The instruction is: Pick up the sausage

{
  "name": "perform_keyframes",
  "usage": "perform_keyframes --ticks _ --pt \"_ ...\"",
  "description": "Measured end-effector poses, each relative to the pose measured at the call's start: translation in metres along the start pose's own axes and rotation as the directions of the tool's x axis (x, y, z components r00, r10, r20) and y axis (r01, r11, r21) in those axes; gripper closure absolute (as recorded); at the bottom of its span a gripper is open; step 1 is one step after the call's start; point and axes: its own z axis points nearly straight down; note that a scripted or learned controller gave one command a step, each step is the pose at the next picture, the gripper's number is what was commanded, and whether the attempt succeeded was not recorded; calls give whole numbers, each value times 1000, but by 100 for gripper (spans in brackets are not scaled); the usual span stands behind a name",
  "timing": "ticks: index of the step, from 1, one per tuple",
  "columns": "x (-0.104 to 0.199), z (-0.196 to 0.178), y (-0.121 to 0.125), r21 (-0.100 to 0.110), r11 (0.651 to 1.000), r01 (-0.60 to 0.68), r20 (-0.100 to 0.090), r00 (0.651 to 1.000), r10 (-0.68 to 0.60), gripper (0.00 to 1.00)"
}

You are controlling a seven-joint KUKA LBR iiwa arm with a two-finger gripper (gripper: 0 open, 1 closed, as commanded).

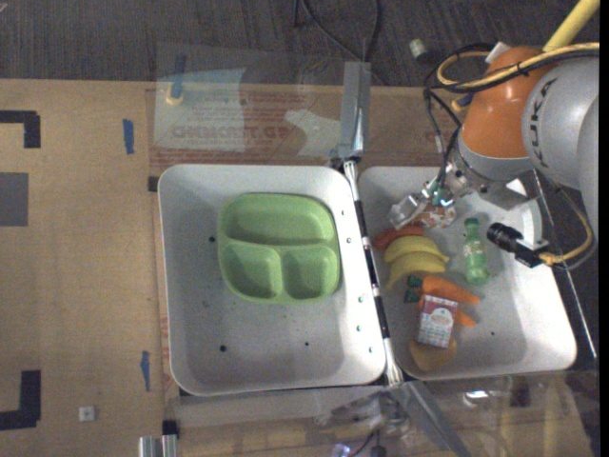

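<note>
Gripper (425,206) sits low, just above the sausage (400,236); I cannot tell how the fingers stand.

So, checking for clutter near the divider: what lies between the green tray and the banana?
In the camera view, between the green tray and the banana lie bare left-bin floor and the bins' adjoining rims, nothing else.

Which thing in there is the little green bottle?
Look in the right-hand white bin, where the toy food is piled. The green bottle stands at the pile's right edge, just right of the yellow bananas; it is the pile's one translucent green item.
</note>
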Motion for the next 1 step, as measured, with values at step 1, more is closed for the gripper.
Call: perform_keyframes --ticks 1 --pt "0 0 2 0 999 45 -2 999 -45 0"
